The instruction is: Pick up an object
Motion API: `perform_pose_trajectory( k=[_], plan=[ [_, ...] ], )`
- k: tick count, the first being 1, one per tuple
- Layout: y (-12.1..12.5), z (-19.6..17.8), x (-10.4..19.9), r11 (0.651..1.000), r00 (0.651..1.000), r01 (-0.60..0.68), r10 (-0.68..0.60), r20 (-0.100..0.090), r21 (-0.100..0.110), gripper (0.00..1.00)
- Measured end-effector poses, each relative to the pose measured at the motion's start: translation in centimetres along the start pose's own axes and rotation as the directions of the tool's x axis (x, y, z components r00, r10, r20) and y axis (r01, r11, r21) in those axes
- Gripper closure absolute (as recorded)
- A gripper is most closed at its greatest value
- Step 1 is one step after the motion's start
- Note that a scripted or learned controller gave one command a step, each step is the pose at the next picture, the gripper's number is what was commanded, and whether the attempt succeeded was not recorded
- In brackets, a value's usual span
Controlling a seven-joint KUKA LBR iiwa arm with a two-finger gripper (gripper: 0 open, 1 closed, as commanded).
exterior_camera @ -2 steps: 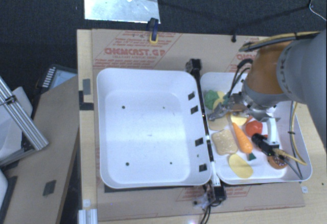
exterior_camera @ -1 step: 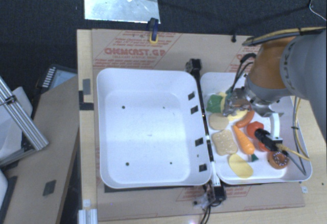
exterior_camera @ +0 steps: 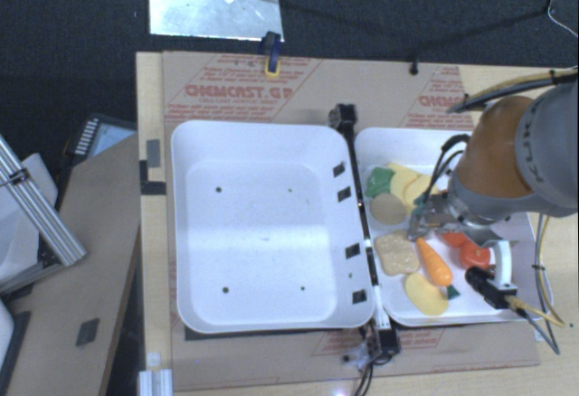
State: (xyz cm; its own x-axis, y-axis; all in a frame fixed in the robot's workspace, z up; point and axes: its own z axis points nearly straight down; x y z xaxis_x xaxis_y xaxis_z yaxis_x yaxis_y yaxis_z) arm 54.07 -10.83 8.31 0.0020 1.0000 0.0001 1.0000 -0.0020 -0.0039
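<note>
The arm reaches into the right bin (exterior_camera: 398, 139), its gripper (exterior_camera: 422, 227) low among the toy food; I cannot tell from here how it is set. Just beside it lie a tan bread slice (exterior_camera: 395, 253) and an orange carrot (exterior_camera: 434, 263), with a yellow lemon-like piece (exterior_camera: 425, 294) nearer the bin's front edge. The pieces are crowded, so I'd centre on one piece, the carrot perhaps, and descend straight to avoid nudging neighbours. The left bin (exterior_camera: 262, 231) sits alongside.
</note>
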Motion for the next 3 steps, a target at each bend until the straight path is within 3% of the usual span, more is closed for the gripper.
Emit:
perform_pose_trajectory(
  k=[1, 2, 3],
  plan=[
    [5.3, -4.2, 2.4, 1.000, 1.000, 0.008, -0.008, 0.001, -0.010, 1.00],
    [-0.9, -1.5, 2.4, 1.000, 1.000, 0.001, -0.001, -0.001, 0.002, 1.00],
    [1.4, -4.1, 2.4, 1.000, 1.000, 0.006, -0.006, 0.001, -0.007, 1.00]
  ],
)
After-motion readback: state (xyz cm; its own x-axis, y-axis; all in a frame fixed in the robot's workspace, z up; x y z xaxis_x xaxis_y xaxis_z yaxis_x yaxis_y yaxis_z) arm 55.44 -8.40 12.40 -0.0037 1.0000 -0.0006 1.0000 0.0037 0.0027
